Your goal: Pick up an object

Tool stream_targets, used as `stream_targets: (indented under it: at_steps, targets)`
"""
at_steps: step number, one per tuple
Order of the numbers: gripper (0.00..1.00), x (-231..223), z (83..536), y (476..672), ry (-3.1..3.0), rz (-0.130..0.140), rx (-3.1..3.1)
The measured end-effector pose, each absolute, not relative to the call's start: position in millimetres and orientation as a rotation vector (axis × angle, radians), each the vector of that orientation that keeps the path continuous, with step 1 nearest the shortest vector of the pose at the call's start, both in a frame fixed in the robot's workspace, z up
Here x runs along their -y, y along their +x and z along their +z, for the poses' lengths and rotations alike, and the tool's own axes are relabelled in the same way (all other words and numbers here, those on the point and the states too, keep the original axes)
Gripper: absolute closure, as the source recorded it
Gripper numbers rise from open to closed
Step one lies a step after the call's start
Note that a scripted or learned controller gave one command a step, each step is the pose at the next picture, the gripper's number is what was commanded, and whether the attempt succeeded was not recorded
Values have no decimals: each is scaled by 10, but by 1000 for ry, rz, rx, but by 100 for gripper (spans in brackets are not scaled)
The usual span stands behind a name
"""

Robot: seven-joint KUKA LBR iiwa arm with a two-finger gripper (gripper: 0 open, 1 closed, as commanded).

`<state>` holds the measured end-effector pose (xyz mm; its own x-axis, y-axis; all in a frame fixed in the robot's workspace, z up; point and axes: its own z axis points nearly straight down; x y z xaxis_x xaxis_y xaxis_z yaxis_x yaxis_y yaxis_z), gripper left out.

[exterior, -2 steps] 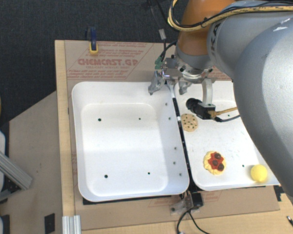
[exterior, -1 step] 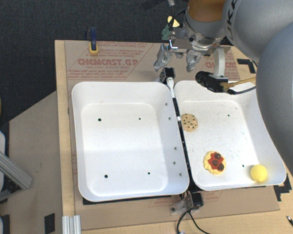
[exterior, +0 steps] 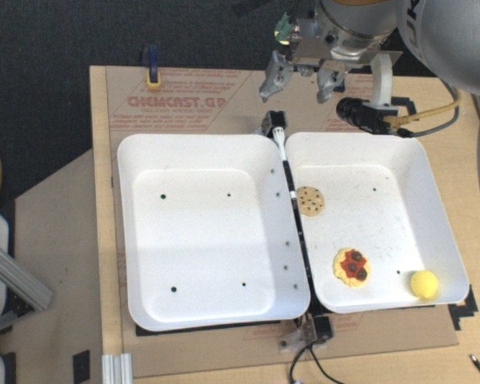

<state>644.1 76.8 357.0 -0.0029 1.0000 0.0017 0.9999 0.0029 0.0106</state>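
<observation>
Tan, chocolate-chip cookie (exterior: 310, 201) lying flat in the right bin (exterior: 432, 184), close against the divider where the two bins meet, toward that bin's far half. Round, so no long axis to line up with. Nearer the camera in the same bin, a small toy pizza (exterior: 351, 266) with red and dark topping, and beyond it, in the near right corner, a yellow ball (exterior: 423, 284). Left bin (exterior: 136, 214) bare white with a few dark dots.

Gripper (exterior: 300, 82) hanging high over the far edge of the bench, above the brown cardboard (exterior: 192, 102) and behind the bins' far rims, roughly over the seam between them. Two grey fingers spread apart, pointing down, nothing between them. Wrist near vertical, orange band above, grey arm coming in from the upper right.

Cookie nearest of the three: almost straight toward the camera from the gripper and well below it, slightly to the right. Pizza and ball farther along that line and more to the right. Probably a forward reach and a long descent needed, with the cookie's closeness to the bin wall a likely hindrance to one finger.
</observation>
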Motion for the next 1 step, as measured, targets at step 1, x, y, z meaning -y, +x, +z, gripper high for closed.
stream_targets:
  at_steps: [1]
  targets:
    - [100,-765,3618,6446,2215,5,-2220]
